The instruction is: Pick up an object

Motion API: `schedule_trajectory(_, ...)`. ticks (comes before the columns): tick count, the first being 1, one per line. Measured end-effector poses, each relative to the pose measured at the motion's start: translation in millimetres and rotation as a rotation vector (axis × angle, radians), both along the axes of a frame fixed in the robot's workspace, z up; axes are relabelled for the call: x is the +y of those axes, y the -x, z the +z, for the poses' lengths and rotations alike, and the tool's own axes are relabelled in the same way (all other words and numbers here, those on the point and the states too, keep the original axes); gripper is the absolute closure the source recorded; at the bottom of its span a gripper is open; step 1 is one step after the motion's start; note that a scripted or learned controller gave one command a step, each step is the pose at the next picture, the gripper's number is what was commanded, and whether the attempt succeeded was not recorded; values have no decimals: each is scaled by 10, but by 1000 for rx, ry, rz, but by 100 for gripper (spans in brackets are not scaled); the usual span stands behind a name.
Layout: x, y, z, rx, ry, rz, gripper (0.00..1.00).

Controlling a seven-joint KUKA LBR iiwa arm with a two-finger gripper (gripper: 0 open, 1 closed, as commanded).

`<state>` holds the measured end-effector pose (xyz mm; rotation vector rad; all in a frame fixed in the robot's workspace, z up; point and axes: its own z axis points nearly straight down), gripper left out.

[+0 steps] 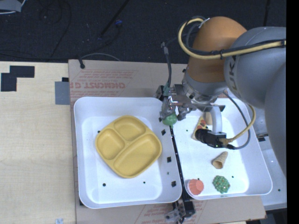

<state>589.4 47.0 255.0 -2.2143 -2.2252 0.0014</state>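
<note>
Only partly visible: small green obj [169, 120] pinched betw. fingers [167, 114], pizza slice [202, 125] half-hidden.

My own wrist covers most of the pizza slice [202, 123]. The green thing [169, 120] at my fingertips is too small to name, perhaps a toy vegetable.

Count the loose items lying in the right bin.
4: pizza slice near the arm, cone mid-bin, orange-red piece and green lump at the near edge. The arm may hide more.
</note>
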Motion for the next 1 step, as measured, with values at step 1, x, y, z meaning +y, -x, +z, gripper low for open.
schedule_trajectory(1,472,-35,-216,4,0,0,100)
